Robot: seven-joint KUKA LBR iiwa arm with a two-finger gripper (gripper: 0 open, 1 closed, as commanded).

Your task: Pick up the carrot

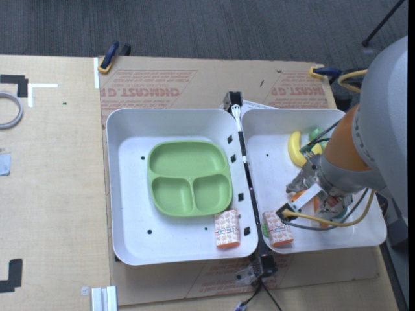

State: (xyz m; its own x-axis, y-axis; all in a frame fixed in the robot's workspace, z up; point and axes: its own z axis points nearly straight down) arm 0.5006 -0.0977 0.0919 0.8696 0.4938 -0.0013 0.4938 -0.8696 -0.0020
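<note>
In the right bin (272, 141) my gripper (299, 193) hangs low over the floor, under the orange-banded wrist (343, 148). An orange sliver that looks like the carrot (316, 205) shows just below and right of the gripper, and the wrist hides most of it. I cannot tell whether the gripper touches it.
A yellow banana (296, 149) and a green item (315, 135) lie at the back of the right bin. A small orange-and-white box (277, 229) sits at its front left corner. The left bin (123, 193) holds a green divided plate (190, 177) and a similar box (227, 229).
</note>
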